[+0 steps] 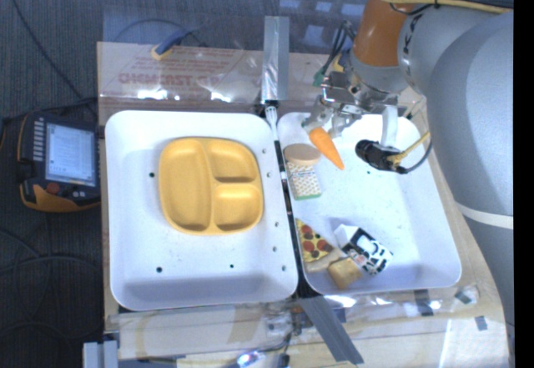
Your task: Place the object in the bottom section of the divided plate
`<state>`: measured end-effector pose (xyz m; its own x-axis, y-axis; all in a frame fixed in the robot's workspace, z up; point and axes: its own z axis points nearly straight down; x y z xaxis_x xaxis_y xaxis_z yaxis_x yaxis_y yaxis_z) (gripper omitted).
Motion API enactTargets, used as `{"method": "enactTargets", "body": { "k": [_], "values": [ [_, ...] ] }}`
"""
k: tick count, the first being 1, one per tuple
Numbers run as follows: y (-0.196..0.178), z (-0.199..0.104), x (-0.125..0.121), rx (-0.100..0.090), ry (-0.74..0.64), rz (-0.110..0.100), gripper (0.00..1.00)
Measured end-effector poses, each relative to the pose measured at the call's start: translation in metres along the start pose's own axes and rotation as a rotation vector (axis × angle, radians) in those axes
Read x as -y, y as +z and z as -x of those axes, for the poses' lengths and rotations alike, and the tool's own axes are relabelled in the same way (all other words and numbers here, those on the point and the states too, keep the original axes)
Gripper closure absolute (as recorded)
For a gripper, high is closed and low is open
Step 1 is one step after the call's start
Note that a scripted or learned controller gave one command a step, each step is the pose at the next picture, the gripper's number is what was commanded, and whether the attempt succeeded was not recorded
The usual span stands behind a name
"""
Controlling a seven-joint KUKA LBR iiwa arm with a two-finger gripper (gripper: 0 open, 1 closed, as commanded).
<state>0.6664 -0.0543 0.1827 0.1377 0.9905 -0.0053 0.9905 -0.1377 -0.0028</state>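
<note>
Grey and orange, the arm (pixel 434 49) reaches in over the far part of the right bin (pixel 417 224), the largest thing above the bench (pixel 125 66). The left bin (pixel 133 274) carries the yellow divided plate (pixel 210 185), which lies near its middle with bare white floor on every side; from this slant I cannot say for sure which of its three wells counts as the bottom section. In the right bin, the hand (pixel 329 120) hangs at the far left corner with an orange carrot (pixel 327 148) directly under it, the carrot's thick end up among the fingers, so it looks gripped or very nearly so, though the contact is too small to confirm. The step in hand seems to be the pick. The next move calls for a clean lift, then a carry leftwards over the raised rims where the two bins meet. A speckled jar (pixel 304 171) stands just beside the carrot, close to that divider, and could be knocked on the way. A pizza slice (pixel 313 243), a black-and-white packet (pixel 367 251) and a tan block (pixel 343 272) lie well apart, near the bin's front edge.
</note>
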Motion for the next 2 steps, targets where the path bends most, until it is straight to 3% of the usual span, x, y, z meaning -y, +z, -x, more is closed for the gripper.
{"method": "enactTargets", "body": {
  "k": [1,2],
  "values": [
    [0.0004,-0.1055,0.0594,-0.003,0.136,-0.002,1.0],
    [-0.0066,-0.1059,0.06,-0.001,0.133,-0.007,1.0]
  ]
}}
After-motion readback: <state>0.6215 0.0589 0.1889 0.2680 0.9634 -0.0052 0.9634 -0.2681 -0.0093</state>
